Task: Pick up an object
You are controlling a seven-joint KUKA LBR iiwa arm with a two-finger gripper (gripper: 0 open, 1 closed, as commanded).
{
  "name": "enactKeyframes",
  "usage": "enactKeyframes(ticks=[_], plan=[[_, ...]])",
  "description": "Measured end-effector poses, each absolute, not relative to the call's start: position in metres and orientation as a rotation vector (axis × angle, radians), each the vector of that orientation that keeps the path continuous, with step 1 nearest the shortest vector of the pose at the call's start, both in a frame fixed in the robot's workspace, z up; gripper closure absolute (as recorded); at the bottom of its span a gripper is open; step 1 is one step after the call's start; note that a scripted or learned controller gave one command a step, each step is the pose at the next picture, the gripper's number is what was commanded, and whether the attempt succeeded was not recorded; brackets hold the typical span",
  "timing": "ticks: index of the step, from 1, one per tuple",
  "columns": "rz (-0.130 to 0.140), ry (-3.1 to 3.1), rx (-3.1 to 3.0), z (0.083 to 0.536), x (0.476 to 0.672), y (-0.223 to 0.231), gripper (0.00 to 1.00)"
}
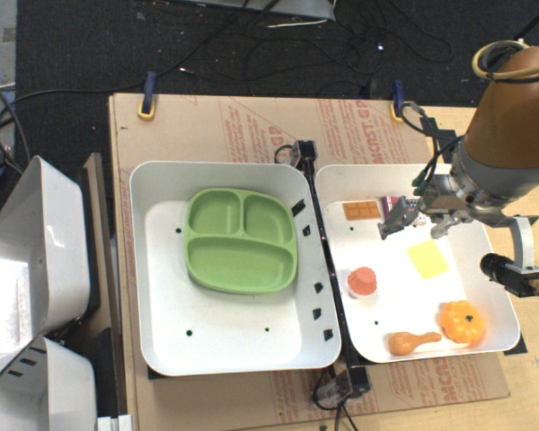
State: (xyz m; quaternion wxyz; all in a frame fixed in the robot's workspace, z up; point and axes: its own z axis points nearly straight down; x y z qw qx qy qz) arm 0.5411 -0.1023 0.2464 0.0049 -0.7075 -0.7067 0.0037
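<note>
Dark speckled floor [63, 34] with black cables [207, 48] far above-left of the gripper, cardboard-topped bench [225, 119], yellow clamp [146, 106] and blue clamp [397, 97] on its far edge

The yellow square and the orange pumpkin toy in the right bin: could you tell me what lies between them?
Nothing: in the camera view, only bare white bin floor separates the yellow square and the pumpkin toy.

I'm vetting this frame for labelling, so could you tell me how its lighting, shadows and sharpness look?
Camera view: even lighting, the white bins bright but not blown out; soft shadows beside the green tray and the pumpkin; objects are sharp, while the gripper looks slightly blurred.
</note>
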Motion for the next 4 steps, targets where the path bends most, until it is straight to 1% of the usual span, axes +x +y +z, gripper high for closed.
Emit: enactKeyframes(ticks=[1, 2, 3, 4], plan=[[0.001, -2.222, -2.220, 0.252, 0.543, -0.102, 0.00], [0.006, -2.216, -2.219, 0.191, 0.535, -0.100, 0.00], [0.005, -2.216, -2.221, 0.143, 0.541, -0.105, 0.00], [0.004, -2.217, -2.221, 0.089, 0.540, -0.105, 0.00]])
